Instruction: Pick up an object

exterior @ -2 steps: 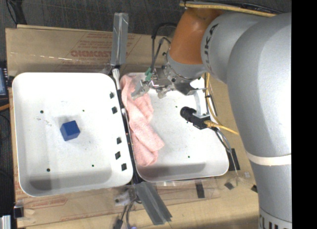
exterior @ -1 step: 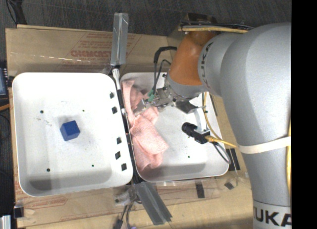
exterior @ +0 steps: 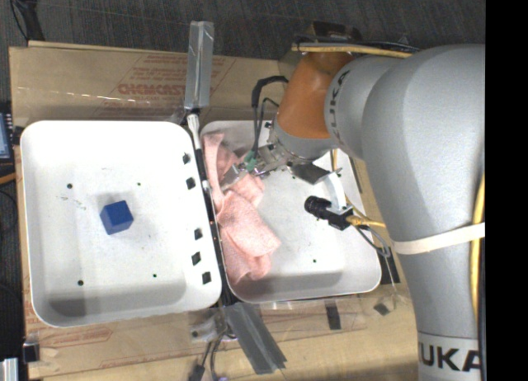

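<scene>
The gripper [exterior: 252, 162] is low in the right bin [exterior: 330, 276], at the upper edge of a crumpled pink cloth [exterior: 243, 223] that lies along the bin's left wall. Whether the jaws are open or closed on the cloth I cannot tell (the wrist hides them). A blue cube [exterior: 116, 216] sits in the left bin [exterior: 49, 144], well apart from the arm.

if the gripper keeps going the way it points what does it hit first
Most likely the pink cloth: the gripper points down-left at its upper folds in the right bin. Depth is unclear from this slant.
</scene>
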Action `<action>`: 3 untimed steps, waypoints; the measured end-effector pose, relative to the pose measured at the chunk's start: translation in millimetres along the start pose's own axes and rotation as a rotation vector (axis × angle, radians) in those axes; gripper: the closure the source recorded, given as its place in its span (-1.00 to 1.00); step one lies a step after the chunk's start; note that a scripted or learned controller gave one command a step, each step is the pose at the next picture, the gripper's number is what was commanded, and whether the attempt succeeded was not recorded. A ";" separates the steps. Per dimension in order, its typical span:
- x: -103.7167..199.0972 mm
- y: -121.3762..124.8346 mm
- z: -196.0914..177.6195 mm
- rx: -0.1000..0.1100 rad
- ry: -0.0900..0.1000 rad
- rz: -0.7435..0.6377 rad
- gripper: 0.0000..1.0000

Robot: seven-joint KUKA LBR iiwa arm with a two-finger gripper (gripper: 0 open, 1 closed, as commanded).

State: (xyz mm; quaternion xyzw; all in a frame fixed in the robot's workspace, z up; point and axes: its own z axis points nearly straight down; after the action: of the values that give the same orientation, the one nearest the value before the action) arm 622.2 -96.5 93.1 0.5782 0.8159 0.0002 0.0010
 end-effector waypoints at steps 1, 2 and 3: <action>56.1 -15.7 -129.3 0.003 0.001 0.196 -1.00; -16.2 -23.0 1.4 0.004 0.001 0.189 -1.00; -15.4 -23.1 -7.6 0.008 0.002 0.185 1.00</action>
State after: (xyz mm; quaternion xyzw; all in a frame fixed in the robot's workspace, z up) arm 605.5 -118.6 100.6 0.6510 0.7590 -0.0023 -0.0023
